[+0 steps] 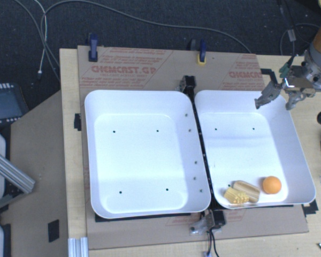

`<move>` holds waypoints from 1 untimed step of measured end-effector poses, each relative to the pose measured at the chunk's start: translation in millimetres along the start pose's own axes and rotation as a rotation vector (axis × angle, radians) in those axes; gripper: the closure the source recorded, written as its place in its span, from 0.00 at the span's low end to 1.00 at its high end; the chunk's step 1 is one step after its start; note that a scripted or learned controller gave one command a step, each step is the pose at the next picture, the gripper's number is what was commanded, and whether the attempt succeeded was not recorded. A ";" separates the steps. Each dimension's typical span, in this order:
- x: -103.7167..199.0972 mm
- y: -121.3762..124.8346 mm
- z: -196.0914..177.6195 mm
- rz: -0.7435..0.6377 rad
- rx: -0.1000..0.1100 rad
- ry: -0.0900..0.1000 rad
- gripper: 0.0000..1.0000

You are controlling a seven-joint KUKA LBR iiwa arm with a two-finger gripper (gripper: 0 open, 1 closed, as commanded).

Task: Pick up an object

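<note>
Currently my gripper point(278, 97) hangs spread and empty over the right bin's point(241, 143) far corner. The orange ball point(272, 184) sits against the near wall, beside two yellowish pieces point(242, 192), well apart.

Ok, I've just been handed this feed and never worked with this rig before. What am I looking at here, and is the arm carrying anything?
This is a single fixed camera above the bench, looking down at a slant. The machine coming in from the right is a robot arm; its two-finger gripper hangs over the far right corner of the right bin, fingers spread apart, with nothing between them. So it carries nothing.

Two shallow white bins sit side by side on a brown board. The left bin shows just its white floor. Near the front edge of the right bin lie three small things: an orange ball, a tan bread-like roll and a yellow piece that looks like corn. The roll and the corn touch; the ball lies apart. All three sit well away from the gripper.
</note>
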State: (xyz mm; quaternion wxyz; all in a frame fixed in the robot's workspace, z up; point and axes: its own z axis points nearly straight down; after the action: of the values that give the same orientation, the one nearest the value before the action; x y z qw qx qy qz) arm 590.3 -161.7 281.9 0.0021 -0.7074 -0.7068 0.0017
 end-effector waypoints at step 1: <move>0.2 0.9 -3.5 -0.001 -0.006 -0.001 0.00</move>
State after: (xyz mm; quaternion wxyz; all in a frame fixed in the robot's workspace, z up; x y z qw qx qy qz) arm 591.2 -161.5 285.4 -0.0004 -0.7071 -0.7071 -0.0003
